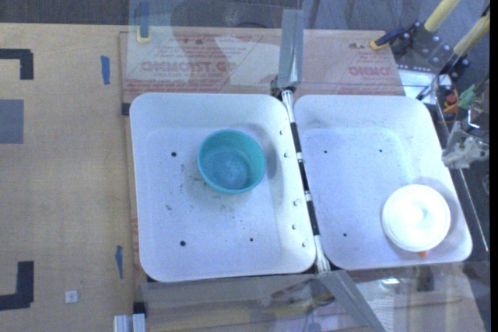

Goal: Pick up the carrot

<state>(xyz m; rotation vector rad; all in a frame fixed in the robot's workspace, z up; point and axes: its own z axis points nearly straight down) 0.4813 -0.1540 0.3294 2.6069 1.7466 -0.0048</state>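
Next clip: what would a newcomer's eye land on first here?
Probably the teal bowl, upright near the middle of the left bin, bright against the white. Next, the white round object in the right bin's near right corner, with a sliver of orange at its lower edge; whether that is the carrot cannot be told.

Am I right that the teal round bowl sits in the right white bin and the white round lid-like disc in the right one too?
Not quite. The camera view shows the teal round bowl in the left white bin; the white round disc is indeed in the right white bin.
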